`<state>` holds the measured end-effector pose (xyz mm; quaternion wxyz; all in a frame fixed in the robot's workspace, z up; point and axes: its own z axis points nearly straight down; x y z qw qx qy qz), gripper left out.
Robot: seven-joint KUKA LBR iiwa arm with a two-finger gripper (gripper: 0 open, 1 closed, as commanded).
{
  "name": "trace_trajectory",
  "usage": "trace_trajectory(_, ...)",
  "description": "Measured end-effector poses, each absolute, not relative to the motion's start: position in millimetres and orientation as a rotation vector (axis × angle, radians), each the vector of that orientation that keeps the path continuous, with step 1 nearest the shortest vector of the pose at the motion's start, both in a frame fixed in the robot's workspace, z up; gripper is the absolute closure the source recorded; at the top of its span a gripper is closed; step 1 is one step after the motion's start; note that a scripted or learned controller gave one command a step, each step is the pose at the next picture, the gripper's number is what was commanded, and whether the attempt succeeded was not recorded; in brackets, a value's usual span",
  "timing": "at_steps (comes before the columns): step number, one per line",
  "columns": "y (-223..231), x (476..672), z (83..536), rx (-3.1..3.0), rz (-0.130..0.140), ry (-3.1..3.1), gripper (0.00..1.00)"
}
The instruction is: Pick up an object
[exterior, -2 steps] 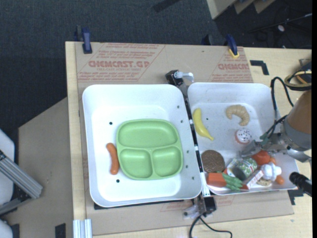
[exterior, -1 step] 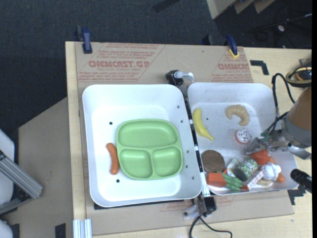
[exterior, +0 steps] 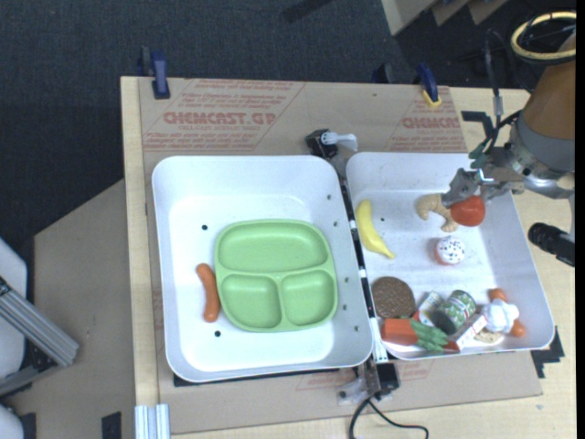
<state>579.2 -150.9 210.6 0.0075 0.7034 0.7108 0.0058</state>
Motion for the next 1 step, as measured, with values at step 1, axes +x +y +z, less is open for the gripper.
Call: trace_trajectory(1,-97.6,641.1,204.3,2.209,0.005,2.225,1.00)
